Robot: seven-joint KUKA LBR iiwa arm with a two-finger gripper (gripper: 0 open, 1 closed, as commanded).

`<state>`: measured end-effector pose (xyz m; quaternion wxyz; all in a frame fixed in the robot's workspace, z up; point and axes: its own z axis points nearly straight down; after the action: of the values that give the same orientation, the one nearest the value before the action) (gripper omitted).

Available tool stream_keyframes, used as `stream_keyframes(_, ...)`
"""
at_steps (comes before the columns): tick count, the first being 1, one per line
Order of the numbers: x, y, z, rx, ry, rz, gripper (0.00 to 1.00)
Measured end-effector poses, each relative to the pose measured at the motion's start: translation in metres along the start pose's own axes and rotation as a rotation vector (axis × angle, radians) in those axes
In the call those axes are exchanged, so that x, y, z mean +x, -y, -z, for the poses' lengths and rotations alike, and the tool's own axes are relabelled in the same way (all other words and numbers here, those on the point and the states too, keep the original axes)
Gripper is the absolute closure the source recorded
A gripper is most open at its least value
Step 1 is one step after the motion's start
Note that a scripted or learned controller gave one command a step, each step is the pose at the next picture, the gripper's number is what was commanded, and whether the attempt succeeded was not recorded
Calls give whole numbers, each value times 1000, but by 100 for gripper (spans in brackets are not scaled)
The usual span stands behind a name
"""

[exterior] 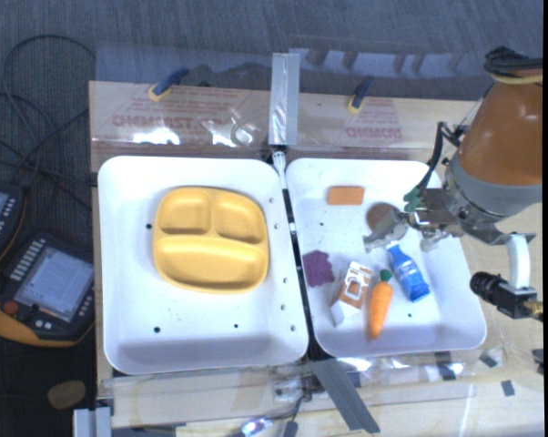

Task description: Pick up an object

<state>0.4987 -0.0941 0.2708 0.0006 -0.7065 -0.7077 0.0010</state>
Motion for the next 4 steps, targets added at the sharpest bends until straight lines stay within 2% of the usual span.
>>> stream_keyframes(1, -62, -42, -170, -1, -2, -28, 0)
stream_keyframes(2, -73, -105, -182, -10, 1, 82, 0)
stream_keyframes(3, -111, -105, -180, -12, -8, 13, 0)
stream_keyframes(4, -115, -167, -179, -2, -17, -2, 0)
